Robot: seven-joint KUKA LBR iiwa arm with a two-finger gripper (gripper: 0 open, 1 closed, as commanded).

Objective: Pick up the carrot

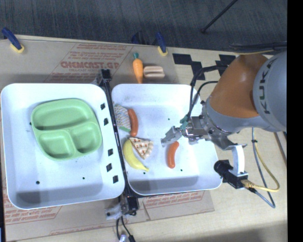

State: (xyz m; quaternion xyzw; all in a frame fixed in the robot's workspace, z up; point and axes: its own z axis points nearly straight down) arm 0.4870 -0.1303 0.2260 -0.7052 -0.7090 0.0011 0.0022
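The carrot [137,69], orange with a green top, lies on the cardboard just behind the right bin's [156,91] far rim, outside both bins. My gripper [170,135] is low inside the right bin, well in front of and to the right of the carrot. It hovers just above a small red-orange sausage [171,155] lying on the bin floor. Nothing shows in its grasp.
A small bun-like piece [153,72] sits right of the carrot. In the right bin lie another sausage [134,122], a striped piece [122,117], a waffle wedge [142,147] and a banana [132,157]. The left bin holds a green divided tray [66,127].
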